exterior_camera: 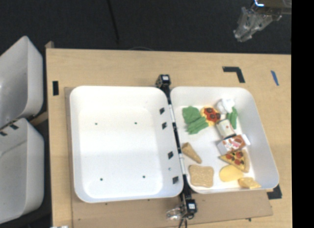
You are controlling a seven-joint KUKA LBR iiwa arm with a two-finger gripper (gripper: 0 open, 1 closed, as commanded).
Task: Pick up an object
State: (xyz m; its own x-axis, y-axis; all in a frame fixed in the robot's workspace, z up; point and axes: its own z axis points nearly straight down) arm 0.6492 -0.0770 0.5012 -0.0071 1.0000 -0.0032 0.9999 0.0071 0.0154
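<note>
The jaws hung high at the far right, over the dark floor past the tabletop. They were small and blurry, so I could not tell if they were apart or together. Nothing could be seen between them.

They were well apart from the food. All the toy food lay in the right bin. At its far end sat a green leaf, a little pizza and a white lump. In the middle lay a small packet and a red and white thing. Near the front lay a brown wedge, a slice of bread, a pizza slice and a yellow chip. The left bin sat just beside it.

I think the pick had not begun; this looked like the very first step. Next the arm would need to swing in over the right bin, choose one piece, and come down on it. The bread lay a bit apart from the rest, so it looked like an easy one. The pieces on the right were crowded, so a grab there could bump the others.
</note>
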